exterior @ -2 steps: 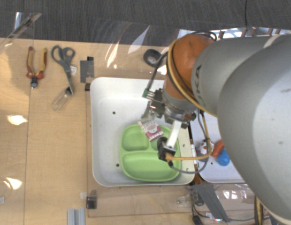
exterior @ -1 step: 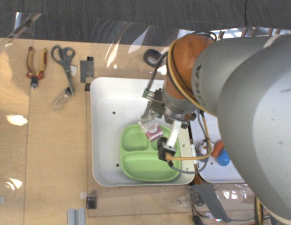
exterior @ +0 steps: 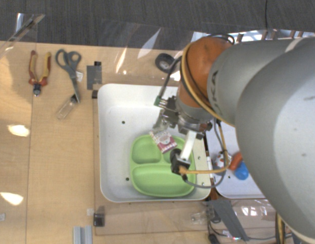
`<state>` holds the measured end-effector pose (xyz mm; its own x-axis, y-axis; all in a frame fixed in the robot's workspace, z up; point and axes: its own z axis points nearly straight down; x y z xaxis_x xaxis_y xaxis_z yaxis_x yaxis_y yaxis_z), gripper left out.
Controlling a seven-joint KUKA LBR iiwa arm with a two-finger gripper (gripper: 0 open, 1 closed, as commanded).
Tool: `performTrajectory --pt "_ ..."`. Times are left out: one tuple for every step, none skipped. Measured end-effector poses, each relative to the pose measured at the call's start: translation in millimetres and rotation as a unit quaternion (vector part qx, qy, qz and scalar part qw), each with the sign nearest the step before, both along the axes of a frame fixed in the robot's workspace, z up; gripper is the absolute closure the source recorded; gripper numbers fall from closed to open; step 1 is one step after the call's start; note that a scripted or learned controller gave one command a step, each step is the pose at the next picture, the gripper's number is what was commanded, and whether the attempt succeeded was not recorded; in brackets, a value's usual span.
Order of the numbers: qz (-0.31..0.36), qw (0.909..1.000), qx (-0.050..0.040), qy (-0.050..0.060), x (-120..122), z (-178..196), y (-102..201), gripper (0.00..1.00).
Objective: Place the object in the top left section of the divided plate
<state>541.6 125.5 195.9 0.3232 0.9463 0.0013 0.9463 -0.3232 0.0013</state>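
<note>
From the overhead camera I look down at a slant on a pale wooden bench. The grey arm [exterior: 269, 111], with its orange band [exterior: 206, 60], comes in from the right and covers much of the right-hand side. Its gripper [exterior: 162, 131] hangs over the left white bin [exterior: 114, 136], just above the upper right part of the green divided plate [exterior: 157, 174] that lies in the bin's lower half. Right at the fingertips I see a small pink and white object [exterior: 165, 142], over the plate's upper edge near the divider between the two top sections; it sits against the fingertips, but I cannot tell whether it is pinched between them or resting on the plate. The plate's top left section [exterior: 146, 150] shows bare green. In the right bin [exterior: 239, 184], a blue and orange item [exterior: 240, 169] peeks out beside the arm. On the bench to the left lie red-handled pliers [exterior: 38, 71], grey scissors [exterior: 70, 67] and a small black block [exterior: 94, 74].
</note>
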Motion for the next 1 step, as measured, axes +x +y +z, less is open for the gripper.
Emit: performTrajectory --pt "0.0 1.0 0.0 0.0 0.0 0.0 0.0 0.0"
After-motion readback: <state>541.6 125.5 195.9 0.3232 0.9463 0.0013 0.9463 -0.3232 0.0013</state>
